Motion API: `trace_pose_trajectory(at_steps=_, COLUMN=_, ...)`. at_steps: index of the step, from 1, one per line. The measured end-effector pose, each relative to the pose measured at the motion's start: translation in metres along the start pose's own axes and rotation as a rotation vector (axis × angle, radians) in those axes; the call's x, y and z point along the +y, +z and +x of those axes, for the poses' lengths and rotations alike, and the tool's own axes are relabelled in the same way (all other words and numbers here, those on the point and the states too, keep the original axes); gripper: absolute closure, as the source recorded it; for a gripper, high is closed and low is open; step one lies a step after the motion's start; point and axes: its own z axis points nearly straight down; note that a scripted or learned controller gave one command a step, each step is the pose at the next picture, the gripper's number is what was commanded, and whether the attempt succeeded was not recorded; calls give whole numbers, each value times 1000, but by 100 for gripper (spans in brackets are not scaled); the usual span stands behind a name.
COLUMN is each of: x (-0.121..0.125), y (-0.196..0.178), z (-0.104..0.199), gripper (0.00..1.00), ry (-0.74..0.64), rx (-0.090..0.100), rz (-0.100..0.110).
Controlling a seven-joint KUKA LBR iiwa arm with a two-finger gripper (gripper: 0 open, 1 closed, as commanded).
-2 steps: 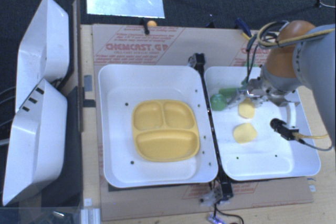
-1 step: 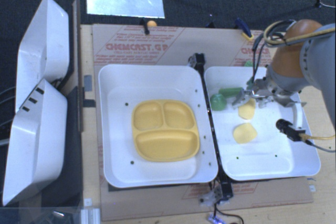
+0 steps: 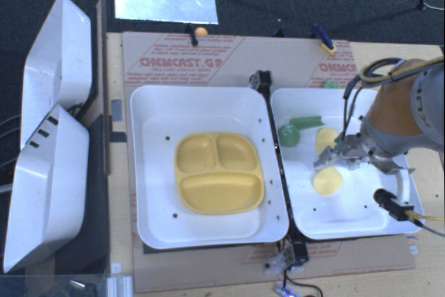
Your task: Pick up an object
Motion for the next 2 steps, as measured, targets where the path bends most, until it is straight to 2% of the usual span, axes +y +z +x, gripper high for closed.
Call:
trace_pose_trajectory(at_steps=1, x=76, y=-2, z=35, gripper=0, ry=0, rx=-1, rz=-3)
trace_pose_trajectory(at_steps=2, x=58, y=-74, z=48, gripper=0, ry=-4, rx=-1, rz=-9)
